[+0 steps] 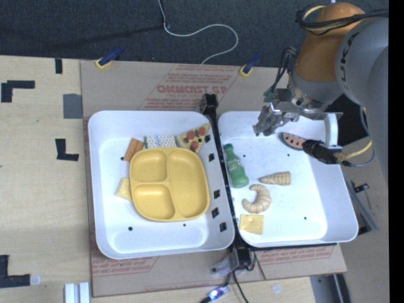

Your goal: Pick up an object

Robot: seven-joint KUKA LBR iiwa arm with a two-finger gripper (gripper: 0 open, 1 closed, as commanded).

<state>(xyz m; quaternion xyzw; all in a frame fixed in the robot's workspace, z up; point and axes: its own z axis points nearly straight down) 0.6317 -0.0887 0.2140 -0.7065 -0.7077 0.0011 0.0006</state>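
Note:
My gripper point(264, 125) hangs over the back of the right bin point(328, 232), with bare white floor under it. Just to its right lies a watermelon slice point(292, 139). A green bottle point(236, 166) lies against the bin's left wall, forward and to the left of the gripper. Nearer the front sit a ridged cone point(276, 178), a croissant point(257, 197) and a cheese wedge point(252, 224). I see nothing held by the gripper.
The left bin point(101, 232) holds a yellow divided plate point(169, 183), a pizza slice point(196, 136), an orange stick point(133, 149) and a yellow wedge point(123, 188). A dark cable piece point(319, 150) hangs off the arm near the right bin's back right.

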